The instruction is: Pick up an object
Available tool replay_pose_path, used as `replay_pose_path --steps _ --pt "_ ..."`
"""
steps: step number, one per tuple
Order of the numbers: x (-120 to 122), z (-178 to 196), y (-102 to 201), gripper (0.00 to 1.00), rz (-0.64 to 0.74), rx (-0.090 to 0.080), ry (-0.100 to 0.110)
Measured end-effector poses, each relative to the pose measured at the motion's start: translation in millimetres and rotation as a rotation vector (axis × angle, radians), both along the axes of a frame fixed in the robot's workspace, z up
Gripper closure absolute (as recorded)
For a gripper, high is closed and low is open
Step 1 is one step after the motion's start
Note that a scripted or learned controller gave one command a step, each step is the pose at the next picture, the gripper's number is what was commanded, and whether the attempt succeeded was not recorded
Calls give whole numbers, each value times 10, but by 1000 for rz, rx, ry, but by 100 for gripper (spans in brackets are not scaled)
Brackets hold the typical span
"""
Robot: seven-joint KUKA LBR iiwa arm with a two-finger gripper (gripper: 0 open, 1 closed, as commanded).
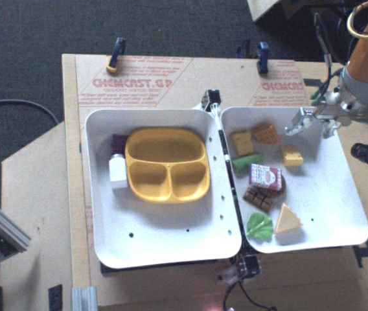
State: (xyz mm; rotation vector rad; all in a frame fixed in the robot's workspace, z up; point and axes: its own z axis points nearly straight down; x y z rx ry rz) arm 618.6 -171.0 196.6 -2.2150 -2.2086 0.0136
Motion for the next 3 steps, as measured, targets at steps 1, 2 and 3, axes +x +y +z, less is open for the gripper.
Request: replay_pose_path --steps 1,2,3 --pt "32 86 3 0 3 -3 -15" --pt "-28 -538 -22 0 2 -1 -7" --pt "-43 -1075 -11 0 3 -1 -8"
